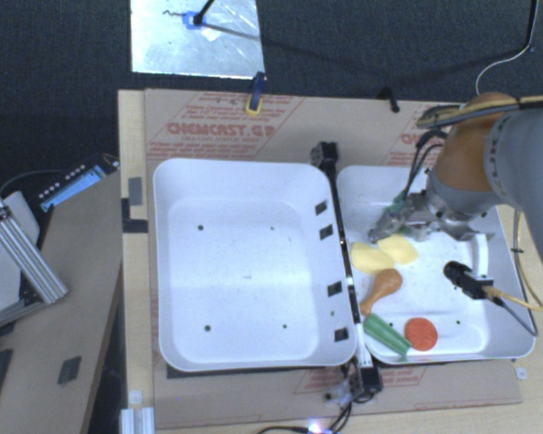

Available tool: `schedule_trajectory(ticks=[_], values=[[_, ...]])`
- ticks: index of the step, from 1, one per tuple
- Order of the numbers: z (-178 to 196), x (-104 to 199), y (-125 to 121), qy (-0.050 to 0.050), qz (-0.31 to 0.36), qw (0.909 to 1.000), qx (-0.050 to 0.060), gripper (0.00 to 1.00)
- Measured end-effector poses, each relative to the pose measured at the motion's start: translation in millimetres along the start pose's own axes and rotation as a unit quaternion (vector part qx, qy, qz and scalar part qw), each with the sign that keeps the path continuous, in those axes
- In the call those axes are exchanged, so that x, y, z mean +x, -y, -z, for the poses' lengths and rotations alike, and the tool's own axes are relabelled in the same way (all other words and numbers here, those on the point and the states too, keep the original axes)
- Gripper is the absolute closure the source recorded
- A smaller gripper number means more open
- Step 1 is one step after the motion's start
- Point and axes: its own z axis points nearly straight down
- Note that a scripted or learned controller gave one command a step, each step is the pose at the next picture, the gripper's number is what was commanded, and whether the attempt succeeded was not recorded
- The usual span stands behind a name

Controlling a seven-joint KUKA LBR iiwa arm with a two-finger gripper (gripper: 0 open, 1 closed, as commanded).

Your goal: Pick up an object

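Gripper (385, 231) was low in right bin (462, 319), just above upper yellow piece (402, 249) near bin's left wall; judged pick target. Open or closed: could not tell. Second yellow piece (368, 259) and orange gourd-shaped toy (384, 287) lay adjacent, crowding approach.

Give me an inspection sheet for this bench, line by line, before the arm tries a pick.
Surface: left bin and right bin, white, side by side on cardboard sheet.
Job's things: in right bin, two yellow pieces, orange piece, green cylinder, red disc.
Clutter: nothing seen.
Grippers: gripper low by the yellow pieces.
Cables: thin cable at top right, behind the arm.
Surroundings: dark carpet, shiny metal plate, aluminium frame at left.
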Motion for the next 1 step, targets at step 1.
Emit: schedule_trajectory(ticks=[1], values=[[17.5, -2.3, -3.5, 0.002, 0.000, 1.0000, -0.006, 1.00]])
